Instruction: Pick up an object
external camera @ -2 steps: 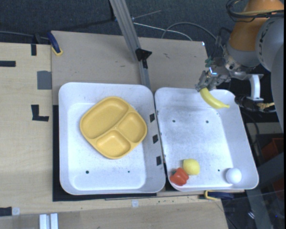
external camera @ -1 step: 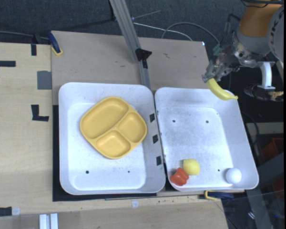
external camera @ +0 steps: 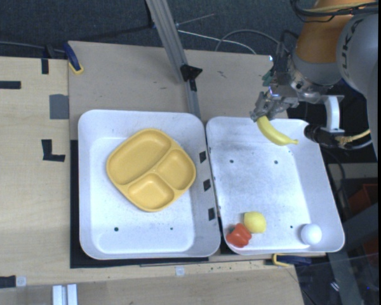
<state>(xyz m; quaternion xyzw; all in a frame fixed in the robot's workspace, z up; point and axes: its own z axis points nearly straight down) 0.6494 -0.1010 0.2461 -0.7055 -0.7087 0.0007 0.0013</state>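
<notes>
Over the far edge of the right bin [external camera: 317, 164], a yellow banana [external camera: 275, 133] hangs from the gripper [external camera: 265, 111]. Its upper end sits pinched between the closed-in fingers, while the rest curves down and away. The banana's long axis runs on a slant, from that held end near the bin's far rim toward the bin's right side, with the free tip pointing right and slightly toward the camera. The curve bows downward, toward the bin floor.

Above the banana, the wrist and the orange band of the arm [external camera: 333, 18] reach in from the right, well beyond the bin's far right corner.

Well apart from the banana, along the bin's near rim, lie three small things: a yellow lemon [external camera: 254, 222] just beside a red pepper [external camera: 239, 236] at the near left corner, and a white ball [external camera: 311, 234] at the near right corner.

Farther left of the banana, the left bin [external camera: 92, 189] holds a yellow divided plate [external camera: 151, 169] with three compartments.
</notes>
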